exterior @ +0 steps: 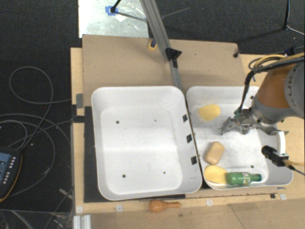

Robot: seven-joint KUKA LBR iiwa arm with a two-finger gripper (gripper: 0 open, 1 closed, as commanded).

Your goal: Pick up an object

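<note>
The right bin (281,175) holds several objects. A pale yellow rounded piece (209,112) lies near its back left. A tan block (214,152) rests in the middle. A yellow rounded piece (215,174) and a green bottle (243,178) lie along the front wall. My gripper (228,126) hangs low over the bin floor, pointing left, just right of the pale yellow piece and above the tan block. Nothing shows in its grasp.
The left bin (102,99) sits beside the right one, joined by black clips (189,138). A small orange-brown object (164,205) lies on the bench in front of the bins. A grey pole (159,30) slants in from the top. Cables run along the floor at left.
</note>
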